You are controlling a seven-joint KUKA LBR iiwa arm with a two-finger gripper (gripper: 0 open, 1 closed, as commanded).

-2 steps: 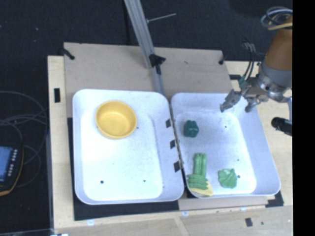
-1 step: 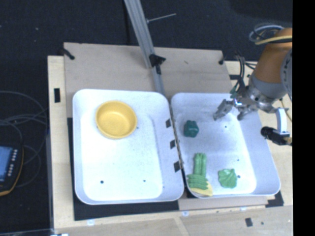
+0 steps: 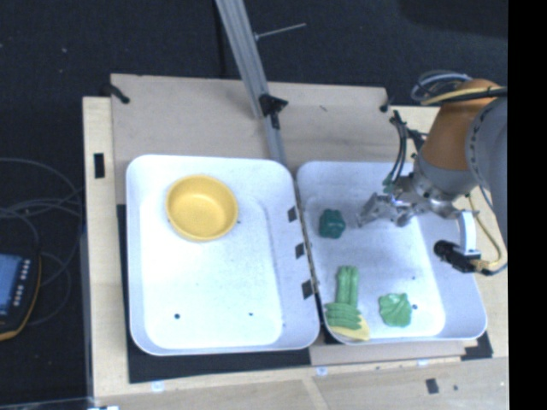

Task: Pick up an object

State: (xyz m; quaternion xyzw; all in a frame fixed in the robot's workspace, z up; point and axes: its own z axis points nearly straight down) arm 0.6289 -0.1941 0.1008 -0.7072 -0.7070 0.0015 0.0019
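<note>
The gripper (image 3: pixel 369 213) hangs right of centre, near a green block (image 3: pixel 332 224). Whether it grips anything, I cannot tell

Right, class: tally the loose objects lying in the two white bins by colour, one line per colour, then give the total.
Yellow: 1, the yellow bowl in the left bin.
Green: 3, the dark green block, the tall green toy and the small green piece, all in the right bin.
Total: 4
</note>
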